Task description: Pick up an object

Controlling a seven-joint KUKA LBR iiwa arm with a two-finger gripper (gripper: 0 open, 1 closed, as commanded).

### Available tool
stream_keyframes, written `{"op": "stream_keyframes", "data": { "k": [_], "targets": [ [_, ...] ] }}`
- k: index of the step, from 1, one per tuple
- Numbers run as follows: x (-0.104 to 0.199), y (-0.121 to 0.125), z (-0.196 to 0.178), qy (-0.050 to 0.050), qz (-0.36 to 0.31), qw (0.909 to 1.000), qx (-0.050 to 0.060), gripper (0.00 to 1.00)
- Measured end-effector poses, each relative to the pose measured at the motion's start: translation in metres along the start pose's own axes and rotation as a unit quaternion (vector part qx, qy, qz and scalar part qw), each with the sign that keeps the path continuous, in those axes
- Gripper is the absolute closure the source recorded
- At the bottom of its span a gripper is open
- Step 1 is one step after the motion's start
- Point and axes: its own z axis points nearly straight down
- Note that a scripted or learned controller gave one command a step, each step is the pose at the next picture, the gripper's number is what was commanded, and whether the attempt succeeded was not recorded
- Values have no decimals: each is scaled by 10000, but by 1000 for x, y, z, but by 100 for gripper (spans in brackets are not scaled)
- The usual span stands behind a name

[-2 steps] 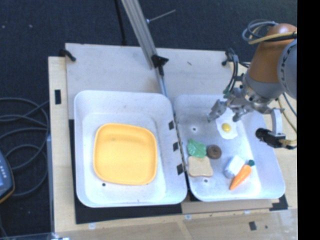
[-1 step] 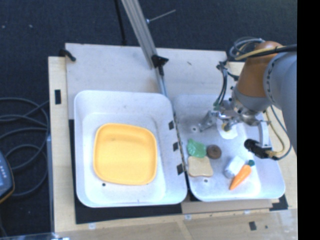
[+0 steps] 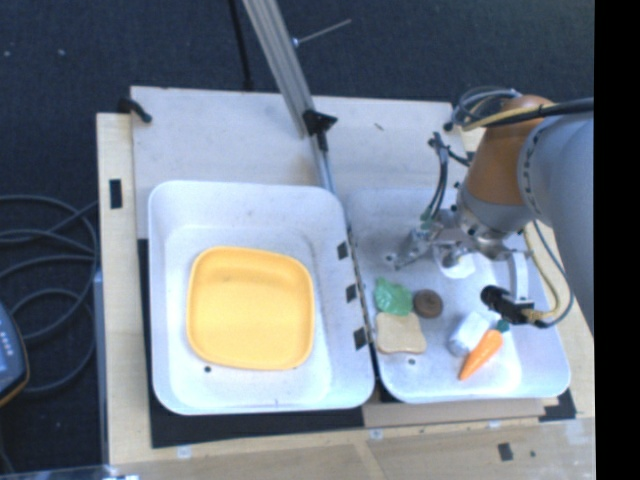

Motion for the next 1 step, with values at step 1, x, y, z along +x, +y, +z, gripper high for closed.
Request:
{"op": "stream_keyframes", "data": {
  "k": [1],
  "targets": [
    [0,1,-11,6,7,10000,-13,100]
  ]
}}
